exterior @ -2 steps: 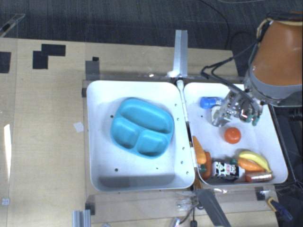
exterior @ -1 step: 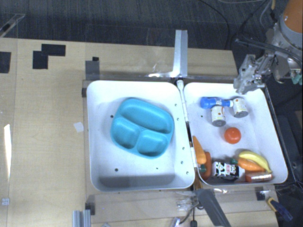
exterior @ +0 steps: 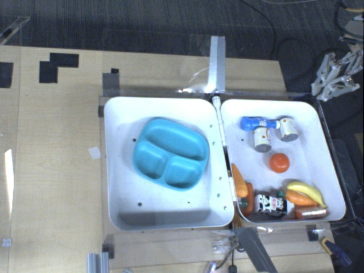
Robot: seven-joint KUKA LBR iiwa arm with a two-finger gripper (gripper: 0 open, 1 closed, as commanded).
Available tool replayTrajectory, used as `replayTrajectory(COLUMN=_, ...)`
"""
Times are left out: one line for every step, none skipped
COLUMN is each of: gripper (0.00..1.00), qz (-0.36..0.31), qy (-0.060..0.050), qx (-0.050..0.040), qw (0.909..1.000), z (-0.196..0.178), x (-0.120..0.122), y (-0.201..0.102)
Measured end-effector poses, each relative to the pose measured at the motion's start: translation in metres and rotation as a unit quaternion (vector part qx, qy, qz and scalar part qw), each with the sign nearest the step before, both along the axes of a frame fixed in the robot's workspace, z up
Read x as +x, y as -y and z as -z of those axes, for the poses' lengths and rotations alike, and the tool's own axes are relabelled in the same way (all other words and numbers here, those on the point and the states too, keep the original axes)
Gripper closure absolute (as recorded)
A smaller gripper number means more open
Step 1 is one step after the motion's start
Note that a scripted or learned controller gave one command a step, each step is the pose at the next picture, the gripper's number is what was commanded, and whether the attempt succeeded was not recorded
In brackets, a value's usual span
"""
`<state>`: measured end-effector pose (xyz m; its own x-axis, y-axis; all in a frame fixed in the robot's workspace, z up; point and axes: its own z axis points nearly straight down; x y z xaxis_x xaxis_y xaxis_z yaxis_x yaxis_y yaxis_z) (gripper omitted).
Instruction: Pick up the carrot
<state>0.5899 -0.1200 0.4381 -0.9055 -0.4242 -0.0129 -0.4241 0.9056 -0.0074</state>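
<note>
1. Camera view, the carrot (exterior: 240,183): it is a short orange piece. It looks narrower at the end pointing to the far side of the right bin (exterior: 321,147) and thicker at the end pointing to that bin's near side.
2. It lies lengthwise against the right bin's left wall, in the near-left part of the bin, and nothing rests on top of it.
3. Its thick end is just beside a black-and-white bottle (exterior: 270,205) that lies along the right bin's near wall. Whether the two touch cannot be told.
4. The bottle carries a dark pattern with pale patches, too small to read.
5. Two small cans (exterior: 263,139) (exterior: 288,128) in the far part of the right bin have pale labels, and their writing is too blurred to read. A blue object (exterior: 250,123) lies beside them.
6. A banana (exterior: 307,191) lies in the right bin's near-right corner, and a round orange-red fruit (exterior: 279,162) sits near the bin's middle.
7. Bare white floor lies between the carrot and the round fruit, so the carrot's right flank is free while its left flank is hemmed in by the wall.
8. The gripper (exterior: 333,75) is outside the right bin, beyond its far-right corner and well apart from the carrot. Whether the pincer is apart or together cannot be told.
</note>
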Motion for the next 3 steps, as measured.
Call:
replayTrajectory(gripper=1.00, qz=-0.102, qy=-0.003, qx=-0.0002, qw=0.9948, z=0.096, x=0.027, y=-0.051)
replayTrajectory(gripper=1.00, qz=-0.293, qy=0.000, qx=-0.0026, qw=0.9562, z=0.065, x=0.080, y=-0.035)
replayTrajectory(gripper=1.00, qz=-0.292, qy=0.007, qx=-0.0031, qw=0.9563, z=0.051, x=0.082, y=-0.037)
